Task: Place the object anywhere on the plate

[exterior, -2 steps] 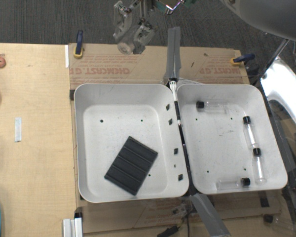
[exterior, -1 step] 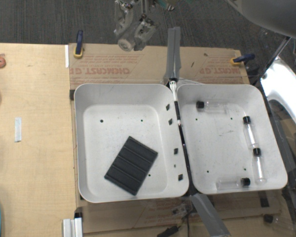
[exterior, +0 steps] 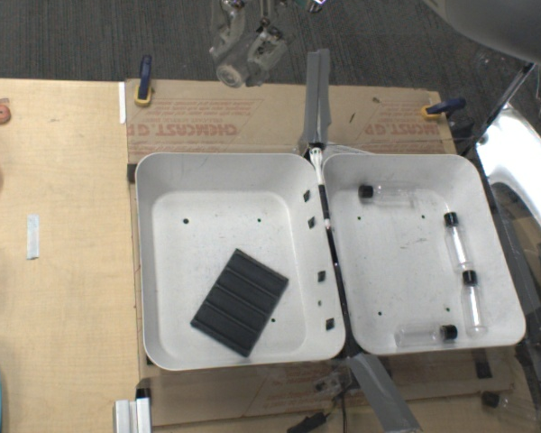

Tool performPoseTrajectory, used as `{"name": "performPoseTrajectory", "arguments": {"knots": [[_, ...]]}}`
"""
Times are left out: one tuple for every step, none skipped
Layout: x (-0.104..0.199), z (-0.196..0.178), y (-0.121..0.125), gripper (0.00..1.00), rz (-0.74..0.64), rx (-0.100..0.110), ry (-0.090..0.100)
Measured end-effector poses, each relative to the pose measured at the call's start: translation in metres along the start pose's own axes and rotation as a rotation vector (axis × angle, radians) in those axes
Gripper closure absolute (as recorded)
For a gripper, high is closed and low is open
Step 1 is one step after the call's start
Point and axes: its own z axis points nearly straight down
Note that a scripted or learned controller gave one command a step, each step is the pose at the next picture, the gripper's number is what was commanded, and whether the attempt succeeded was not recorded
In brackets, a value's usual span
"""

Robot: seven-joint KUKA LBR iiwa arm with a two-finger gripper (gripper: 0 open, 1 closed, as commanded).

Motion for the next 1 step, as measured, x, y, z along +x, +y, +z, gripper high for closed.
{"name": "performPoseTrajectory", "arguments": {"knots": [[-0.0006, -0.0084, -0.002, 1.0, 0.005, 0.0, -0.005]]}}
